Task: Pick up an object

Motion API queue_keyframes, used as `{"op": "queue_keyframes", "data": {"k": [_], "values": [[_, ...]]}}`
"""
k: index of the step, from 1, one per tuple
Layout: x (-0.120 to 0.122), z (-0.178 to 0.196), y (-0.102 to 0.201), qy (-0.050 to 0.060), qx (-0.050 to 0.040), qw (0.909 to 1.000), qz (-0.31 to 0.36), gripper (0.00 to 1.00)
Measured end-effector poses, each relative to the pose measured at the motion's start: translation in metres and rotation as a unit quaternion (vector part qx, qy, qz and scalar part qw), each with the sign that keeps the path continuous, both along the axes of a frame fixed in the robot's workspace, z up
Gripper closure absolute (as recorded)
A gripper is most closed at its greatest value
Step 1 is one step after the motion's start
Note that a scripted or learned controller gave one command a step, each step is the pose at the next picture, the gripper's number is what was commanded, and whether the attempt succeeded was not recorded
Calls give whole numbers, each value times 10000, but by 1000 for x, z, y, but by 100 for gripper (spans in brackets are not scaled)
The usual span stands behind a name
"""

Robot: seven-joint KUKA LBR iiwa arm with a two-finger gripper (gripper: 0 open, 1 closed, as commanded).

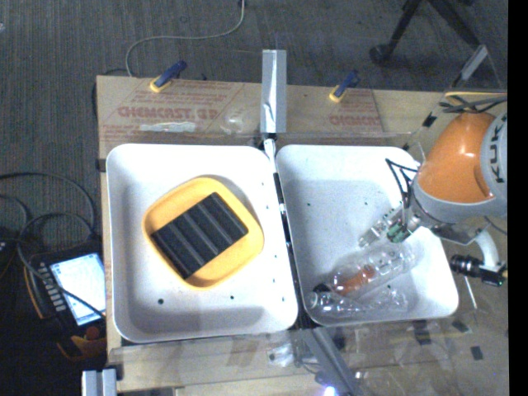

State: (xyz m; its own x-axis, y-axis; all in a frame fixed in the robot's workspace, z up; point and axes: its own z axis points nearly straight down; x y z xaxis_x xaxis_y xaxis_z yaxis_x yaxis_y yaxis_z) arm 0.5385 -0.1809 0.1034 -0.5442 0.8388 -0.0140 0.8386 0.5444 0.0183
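Clear plastic bottle (367,279) lies on its side at the right bin's (330,180) front edge. Gripper (386,229) low, just above its far end; jaw state: cannot tell. Approach step, I judge. Next: descend, close around bottle, lift.

Yellow tray (205,231) crowding left bin (124,246)

We saw a robotics lab: grey carpet (66,40), an office chair base (412,7), loose cables (190,35), and clamps (167,75) fixing the board tabletop (190,110).
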Motion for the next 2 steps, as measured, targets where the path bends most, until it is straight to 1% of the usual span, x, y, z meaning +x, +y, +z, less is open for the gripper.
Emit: {"op": "queue_keyframes", "data": {"k": [1, 2], "values": [[0, 0, 0, 2, 1, 10000, 1, 0], [47, 72, -16, 111, 17, 9836, -1802, 0]]}}
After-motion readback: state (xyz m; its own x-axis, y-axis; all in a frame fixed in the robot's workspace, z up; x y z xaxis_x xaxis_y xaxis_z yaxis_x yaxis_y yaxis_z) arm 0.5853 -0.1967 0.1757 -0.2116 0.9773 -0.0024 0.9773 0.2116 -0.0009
